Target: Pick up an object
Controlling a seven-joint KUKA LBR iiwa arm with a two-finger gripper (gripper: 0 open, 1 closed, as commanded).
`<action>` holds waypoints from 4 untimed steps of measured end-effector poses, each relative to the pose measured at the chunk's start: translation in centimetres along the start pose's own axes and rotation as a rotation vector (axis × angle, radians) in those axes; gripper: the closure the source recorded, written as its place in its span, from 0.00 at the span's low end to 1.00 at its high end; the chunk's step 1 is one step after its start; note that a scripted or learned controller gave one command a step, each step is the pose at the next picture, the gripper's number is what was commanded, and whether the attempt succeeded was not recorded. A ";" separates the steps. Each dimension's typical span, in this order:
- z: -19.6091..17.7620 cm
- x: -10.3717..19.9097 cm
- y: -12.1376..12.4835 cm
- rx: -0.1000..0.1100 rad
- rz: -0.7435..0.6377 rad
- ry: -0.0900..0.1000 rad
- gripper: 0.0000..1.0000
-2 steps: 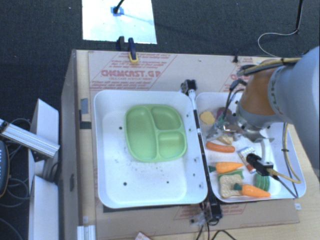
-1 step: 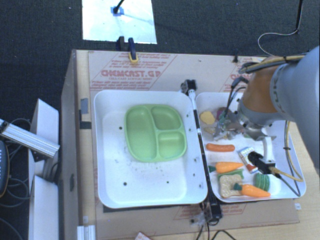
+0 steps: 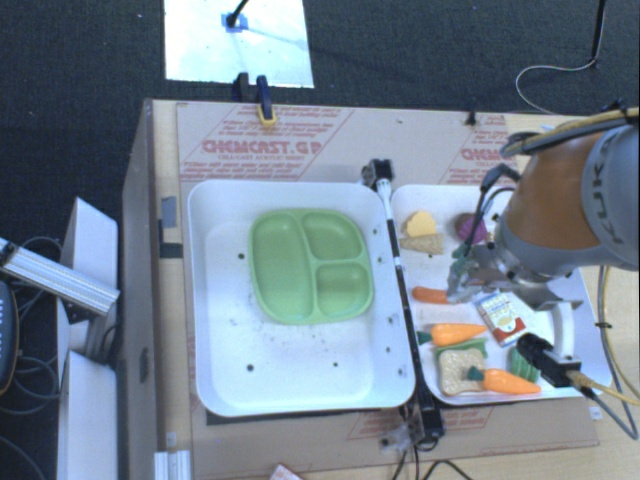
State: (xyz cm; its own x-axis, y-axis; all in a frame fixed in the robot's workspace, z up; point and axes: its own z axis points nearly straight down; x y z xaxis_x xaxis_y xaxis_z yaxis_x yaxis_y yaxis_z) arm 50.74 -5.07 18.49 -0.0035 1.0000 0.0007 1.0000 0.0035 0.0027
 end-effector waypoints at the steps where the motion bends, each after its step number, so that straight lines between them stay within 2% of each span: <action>1: 1.1 -9.3 1.8 0.002 0.002 -0.002 1.00; 2: 1.1 -9.3 1.8 0.001 0.002 -0.001 0.00; 3: 9.6 -10.0 8.2 -0.010 0.000 -0.005 0.00; 4: 9.5 -8.7 13.4 -0.014 0.002 -0.014 0.00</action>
